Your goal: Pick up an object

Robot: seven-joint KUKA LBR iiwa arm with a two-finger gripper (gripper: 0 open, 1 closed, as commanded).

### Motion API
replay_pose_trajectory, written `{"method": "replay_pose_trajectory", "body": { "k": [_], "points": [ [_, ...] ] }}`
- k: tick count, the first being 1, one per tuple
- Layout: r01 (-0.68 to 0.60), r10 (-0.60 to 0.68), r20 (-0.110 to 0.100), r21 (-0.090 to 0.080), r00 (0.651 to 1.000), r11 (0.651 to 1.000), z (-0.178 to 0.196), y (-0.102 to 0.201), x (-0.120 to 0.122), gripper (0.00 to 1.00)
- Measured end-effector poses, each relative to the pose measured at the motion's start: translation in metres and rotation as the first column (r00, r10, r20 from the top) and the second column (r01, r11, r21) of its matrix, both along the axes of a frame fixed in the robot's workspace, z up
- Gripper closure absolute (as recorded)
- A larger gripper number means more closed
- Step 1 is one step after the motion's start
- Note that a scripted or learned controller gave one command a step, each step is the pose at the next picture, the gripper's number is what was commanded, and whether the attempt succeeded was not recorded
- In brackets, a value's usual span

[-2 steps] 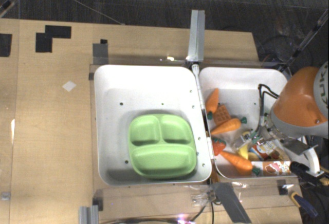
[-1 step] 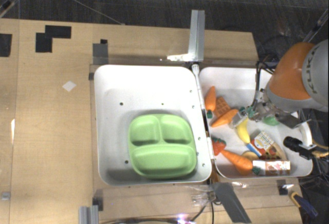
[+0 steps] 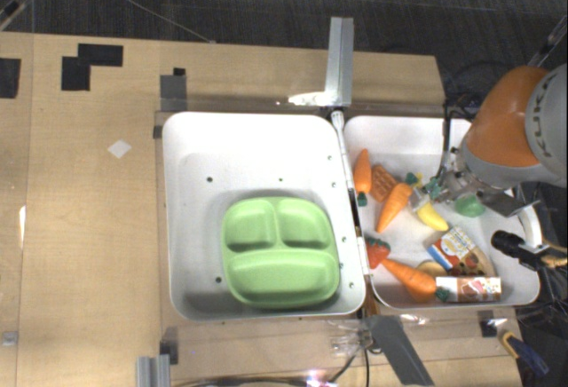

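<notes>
The right white bin (image 3: 399, 138) holds toy food. Two orange carrots (image 3: 393, 206) lie near its left wall, and a third carrot (image 3: 410, 276) lies near the front. A small yellow piece (image 3: 432, 217) rests mid-bin, with a green piece (image 3: 470, 206) to its right. A printed box (image 3: 457, 245) and a white carton (image 3: 468, 288) lie at the front right. My gripper (image 3: 446, 187) hangs low over the bin's middle, just above and right of the yellow piece, under the grey wrist and orange band (image 3: 501, 123). The wrist hides what lies under it.
The left white bin (image 3: 191, 199) holds a green divided plate (image 3: 280, 249). A metal post (image 3: 340, 61) stands behind the wall between the two bins. A small red and green piece (image 3: 378, 249) sits against the right bin's left wall.
</notes>
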State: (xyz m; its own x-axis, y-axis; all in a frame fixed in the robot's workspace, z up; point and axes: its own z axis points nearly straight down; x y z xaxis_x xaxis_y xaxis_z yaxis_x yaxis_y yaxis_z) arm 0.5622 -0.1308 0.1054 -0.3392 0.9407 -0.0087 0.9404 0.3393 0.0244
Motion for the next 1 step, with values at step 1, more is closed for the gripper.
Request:
{"method": "replay_pose_trajectory", "body": {
  "k": [1],
  "points": [
    [0.153,-0.153,-0.019,0.0,0.988,0.988,0.0815,0.051,0.076,1.0]
  ]
}}
